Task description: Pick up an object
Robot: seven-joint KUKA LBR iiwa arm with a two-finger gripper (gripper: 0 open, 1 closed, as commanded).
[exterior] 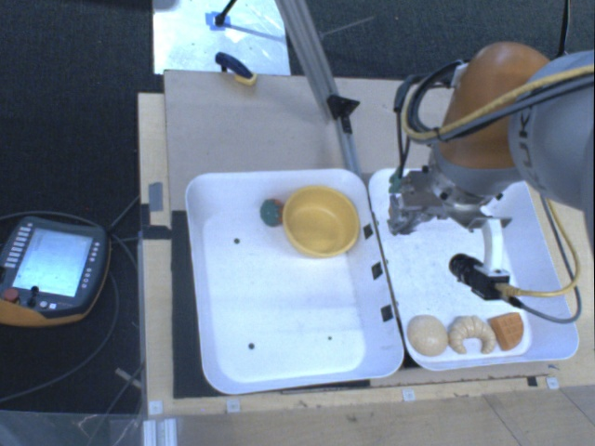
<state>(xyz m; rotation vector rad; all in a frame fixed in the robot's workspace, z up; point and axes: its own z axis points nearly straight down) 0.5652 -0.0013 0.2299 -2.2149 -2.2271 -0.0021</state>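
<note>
My gripper (406, 219) hangs over the upper left part of the right bin (437, 277), near its left wall, and nothing shows between its parts. Along that bin's front edge lie a pale round bun (428, 334), a croissant (471, 334) and an orange wedge (508, 330), well below the gripper. In the left bin (270, 314), a yellow bowl (321, 220) sits at the back right, with a small dark green ball (271, 212) touching its left side.
A black cylindrical part (473, 277) with a yellow cable hangs from the arm over the right bin's middle. A metal pole (316, 63) slants down to the bench behind the bins. A teach pendant (51, 269) lies off the bench at left.
</note>
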